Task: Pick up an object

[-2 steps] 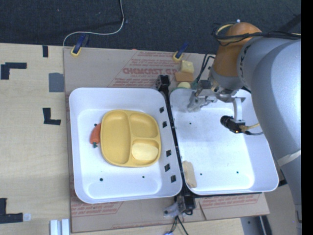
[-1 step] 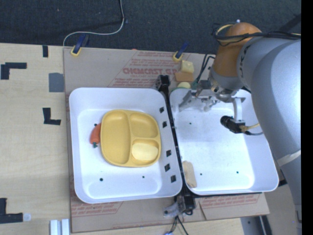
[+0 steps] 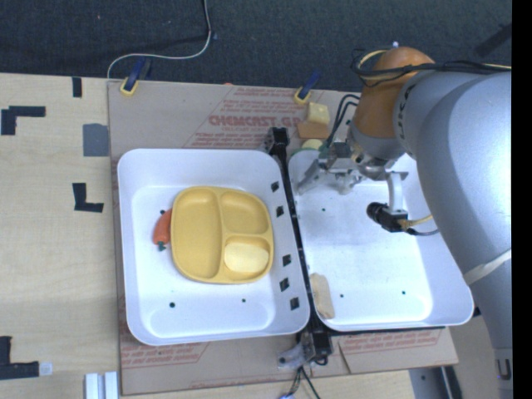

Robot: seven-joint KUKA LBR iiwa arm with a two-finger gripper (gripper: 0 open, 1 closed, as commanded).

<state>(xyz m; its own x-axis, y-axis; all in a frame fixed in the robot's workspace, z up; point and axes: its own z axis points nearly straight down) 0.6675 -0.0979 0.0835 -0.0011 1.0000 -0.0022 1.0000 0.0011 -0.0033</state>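
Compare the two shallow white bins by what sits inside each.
The left shallow white bin holds a yellow divided plastic plate with an orange-red object tucked at its left edge; the right shallow white bin holds a small tan piece at its left wall. The grey arm's gripper hangs over the right bin's far edge, not the left bin. Both are white, shallow and side by side.

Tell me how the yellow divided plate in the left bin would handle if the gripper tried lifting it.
The yellow divided plate looks like moulded plastic, so probably stiff and light. It is wide and shallow, so a grip on one rim may tilt it. The pale piece in its compartment could then slide out.
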